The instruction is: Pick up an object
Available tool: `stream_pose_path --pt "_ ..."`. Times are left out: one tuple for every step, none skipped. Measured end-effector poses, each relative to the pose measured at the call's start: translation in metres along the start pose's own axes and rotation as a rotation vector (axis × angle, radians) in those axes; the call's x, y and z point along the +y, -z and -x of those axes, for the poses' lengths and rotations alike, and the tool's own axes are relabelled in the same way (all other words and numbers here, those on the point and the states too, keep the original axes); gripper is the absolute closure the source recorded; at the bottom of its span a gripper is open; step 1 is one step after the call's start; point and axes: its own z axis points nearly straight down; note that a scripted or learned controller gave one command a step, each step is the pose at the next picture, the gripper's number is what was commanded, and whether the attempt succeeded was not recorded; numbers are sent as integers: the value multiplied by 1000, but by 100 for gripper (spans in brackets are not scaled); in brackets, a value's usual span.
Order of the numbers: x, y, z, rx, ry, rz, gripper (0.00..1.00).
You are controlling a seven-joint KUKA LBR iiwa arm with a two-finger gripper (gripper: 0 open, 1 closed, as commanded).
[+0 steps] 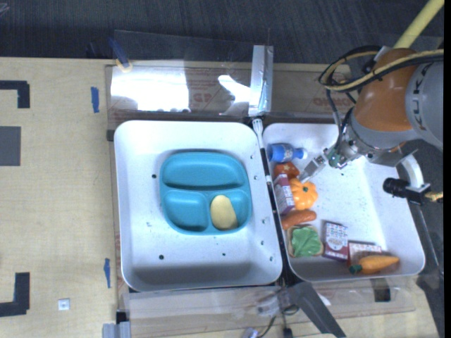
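Note:
My gripper (315, 166) reaches down into the right bin (384, 210) from the upper right, its tip just above and right of the orange pumpkin-like toy (303, 195). Along the bin's left side lie a blue-capped bottle (285, 152), a red item (285, 170), a small can (284, 196), a sausage (298, 218) and a green leafy toy (306, 241). A red box (335, 239), a second red packet (364, 248) and a carrot (375, 263) sit near the front edge. No object shows between the fingers.
The left bin (137, 210) holds a blue divided tray (201, 189) with a yellow lemon-like toy (223, 212) in its lower right compartment. A clear divider (261, 79) stands behind the bins. Cables (345, 76) loop over the arm's orange band (380, 108).

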Motion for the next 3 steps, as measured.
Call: stream_pose_path --pt "-19 -6 -25 -16 -22 21 0" --pt "-20 -7 -24 -13 -65 18 0" --pt "-25 -6 -27 -17 -9 22 0"
